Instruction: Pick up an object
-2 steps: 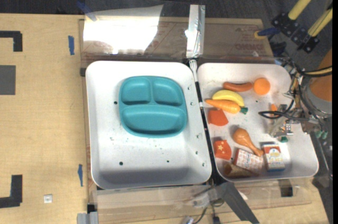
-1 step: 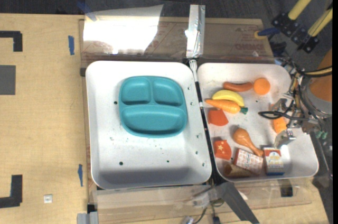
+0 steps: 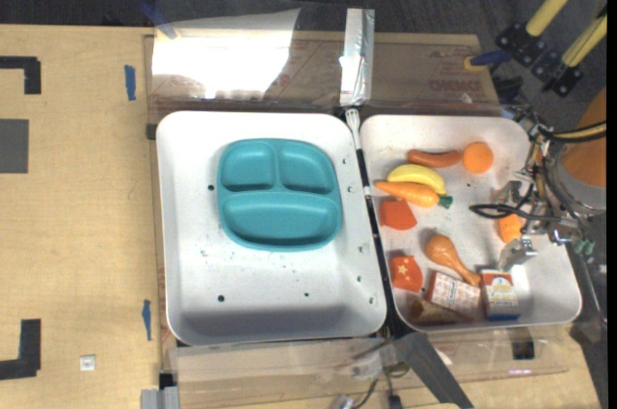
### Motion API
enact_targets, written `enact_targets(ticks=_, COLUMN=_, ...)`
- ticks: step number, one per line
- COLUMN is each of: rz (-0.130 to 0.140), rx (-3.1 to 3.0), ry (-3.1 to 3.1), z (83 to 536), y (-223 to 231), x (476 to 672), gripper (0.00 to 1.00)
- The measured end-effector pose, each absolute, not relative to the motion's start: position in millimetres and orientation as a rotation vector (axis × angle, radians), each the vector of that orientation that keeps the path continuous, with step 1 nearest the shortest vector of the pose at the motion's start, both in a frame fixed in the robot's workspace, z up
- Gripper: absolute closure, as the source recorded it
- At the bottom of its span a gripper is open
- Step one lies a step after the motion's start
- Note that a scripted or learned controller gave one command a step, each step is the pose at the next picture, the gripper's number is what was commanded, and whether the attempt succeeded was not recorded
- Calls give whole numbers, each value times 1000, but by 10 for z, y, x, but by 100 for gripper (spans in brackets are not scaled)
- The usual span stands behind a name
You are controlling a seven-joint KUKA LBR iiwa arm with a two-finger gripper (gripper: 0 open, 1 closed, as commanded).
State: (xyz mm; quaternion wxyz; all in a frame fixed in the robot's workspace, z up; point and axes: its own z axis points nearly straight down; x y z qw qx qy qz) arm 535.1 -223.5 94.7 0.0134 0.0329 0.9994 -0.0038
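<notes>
Two bins are sitting side by side on the bench [image 3: 77,204]. The left bin [image 3: 183,291] is holding a divided tray [image 3: 280,193], lying toward its far side. The right bin [image 3: 554,301] is holding the toy food: a ball-shaped fruit [image 3: 477,157] is lying at the far side, with a sausage [image 3: 434,158] just left of it. A banana [image 3: 417,176] and a carrot [image 3: 413,192] are lying nearer, touching. A drumstick [image 3: 448,255] is sitting mid-bin, and two small cartons [image 3: 474,294] are lying at the near wall. The gripper [image 3: 521,229] is hanging over the bin's right side.

Claw [image 3: 522,226] over cluttered right bin [image 3: 554,303]
</notes>
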Motion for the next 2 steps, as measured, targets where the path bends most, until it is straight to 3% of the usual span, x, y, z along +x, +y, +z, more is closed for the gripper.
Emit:
enact_targets(ticks=1, rz=-15, rx=100, ry=3110, z=1046, y=-2231, x=5358, gripper=100)
enact_targets(ticks=2, rz=-14, rx=100, ry=3112, z=1035, y=-2228, x=5352, gripper=0)
